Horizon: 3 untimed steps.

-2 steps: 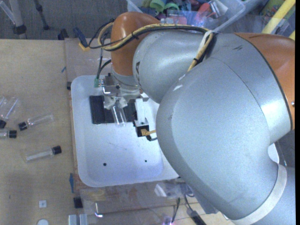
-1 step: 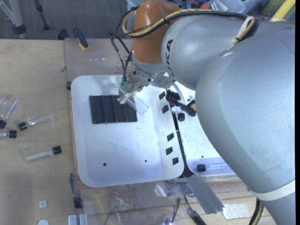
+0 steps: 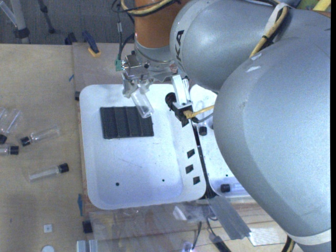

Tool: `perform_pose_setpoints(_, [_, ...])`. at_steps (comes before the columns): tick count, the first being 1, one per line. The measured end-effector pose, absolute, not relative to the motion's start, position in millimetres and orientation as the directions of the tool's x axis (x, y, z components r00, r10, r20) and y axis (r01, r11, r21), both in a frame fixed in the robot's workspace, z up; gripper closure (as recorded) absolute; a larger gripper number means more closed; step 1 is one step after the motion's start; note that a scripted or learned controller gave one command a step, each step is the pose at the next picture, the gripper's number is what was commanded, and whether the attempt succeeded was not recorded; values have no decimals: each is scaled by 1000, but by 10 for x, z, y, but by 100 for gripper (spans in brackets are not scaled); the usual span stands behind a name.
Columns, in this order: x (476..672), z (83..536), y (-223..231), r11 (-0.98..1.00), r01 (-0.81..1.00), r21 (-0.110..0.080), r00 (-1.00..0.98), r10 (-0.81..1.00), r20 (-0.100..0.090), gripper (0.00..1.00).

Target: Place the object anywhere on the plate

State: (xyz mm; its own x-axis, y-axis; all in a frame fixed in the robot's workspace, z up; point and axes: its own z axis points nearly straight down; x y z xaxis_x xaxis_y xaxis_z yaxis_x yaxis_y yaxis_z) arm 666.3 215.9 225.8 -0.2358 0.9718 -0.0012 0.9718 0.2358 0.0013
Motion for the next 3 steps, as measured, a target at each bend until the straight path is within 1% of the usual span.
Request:
perform_pose_setpoints(1, [6662,3281,2095,-164,986,0,164,986,-1,100])
perform_pose_setpoints(2, [6262,3249,2252,-518,855,-4,518,855,-4,100])
perform_pose_setpoints(3, [6262,3250,2254,-518,855,-4,518,855,-4,0])
